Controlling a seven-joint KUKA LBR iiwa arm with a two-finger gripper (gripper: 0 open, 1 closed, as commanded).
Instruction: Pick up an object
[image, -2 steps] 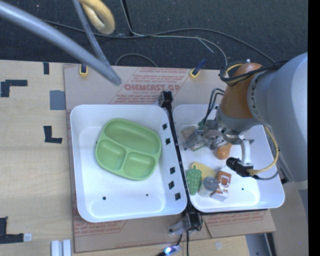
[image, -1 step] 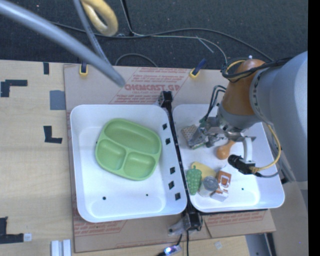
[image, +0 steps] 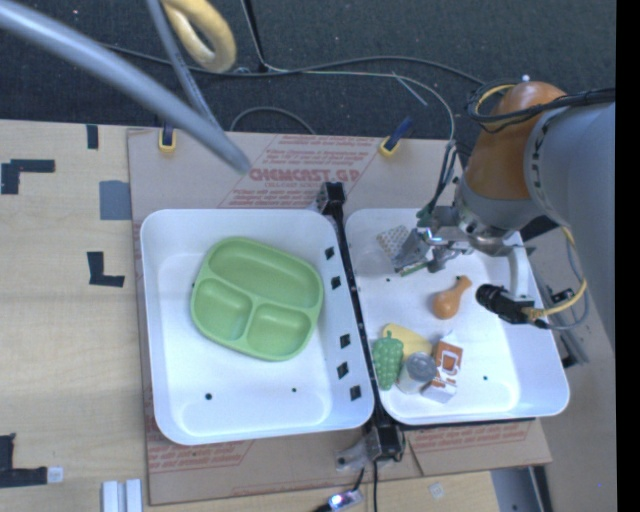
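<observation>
drumstick (image: 451, 297) – long axis diagonal – narrow end upper right

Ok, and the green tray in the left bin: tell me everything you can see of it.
The green tray is a light green divided plate, plastic by its look, with rounded corners and three compartments: one large and two smaller. It lies flat, right way up, turned at a slight angle, in the upper middle of the left bin. Nothing lies in its compartments. It touches only the bin's floor; the gripper is over the right bin, well away.
</observation>
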